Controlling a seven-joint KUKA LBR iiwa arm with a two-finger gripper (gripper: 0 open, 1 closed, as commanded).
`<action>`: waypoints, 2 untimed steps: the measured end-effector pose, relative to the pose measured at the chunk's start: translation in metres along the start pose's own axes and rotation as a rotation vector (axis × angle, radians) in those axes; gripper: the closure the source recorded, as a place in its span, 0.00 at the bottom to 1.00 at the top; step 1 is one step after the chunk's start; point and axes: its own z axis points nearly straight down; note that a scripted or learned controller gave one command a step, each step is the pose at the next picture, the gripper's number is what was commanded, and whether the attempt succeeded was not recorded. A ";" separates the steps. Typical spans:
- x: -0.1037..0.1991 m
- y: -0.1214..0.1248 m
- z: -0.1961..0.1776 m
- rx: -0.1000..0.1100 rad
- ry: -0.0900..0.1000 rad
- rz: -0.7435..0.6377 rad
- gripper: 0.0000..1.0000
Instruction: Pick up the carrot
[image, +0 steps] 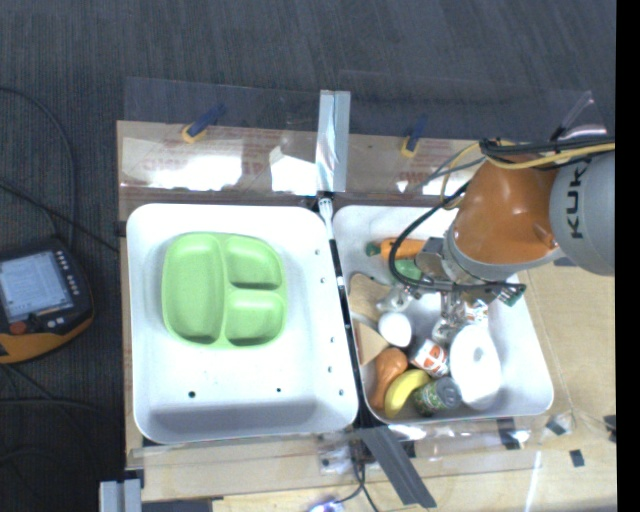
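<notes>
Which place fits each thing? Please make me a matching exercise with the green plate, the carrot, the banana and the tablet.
Things:
1. green plate
2. carrot
3. banana
4. tablet

Places:
A. near end of the right bin, beside other toy foods
B. far end of the right bin, partly under the arm
C. on the floor, left of the bench
D. in the left bin

Pairs: 1-D, 2-B, 3-A, 4-C

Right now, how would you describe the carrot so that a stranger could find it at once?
Look in the right bin, at its far side, just left of the arm's orange band. The carrot lies there, partly hidden by a cable. It is slim and orange with a green end, unlike the white egg and yellow banana nearer the front.
</notes>
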 end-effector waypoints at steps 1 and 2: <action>0.071 0.029 -0.003 0.013 -0.008 -0.450 0.00; 0.074 0.048 -0.039 -0.024 0.012 -0.005 0.00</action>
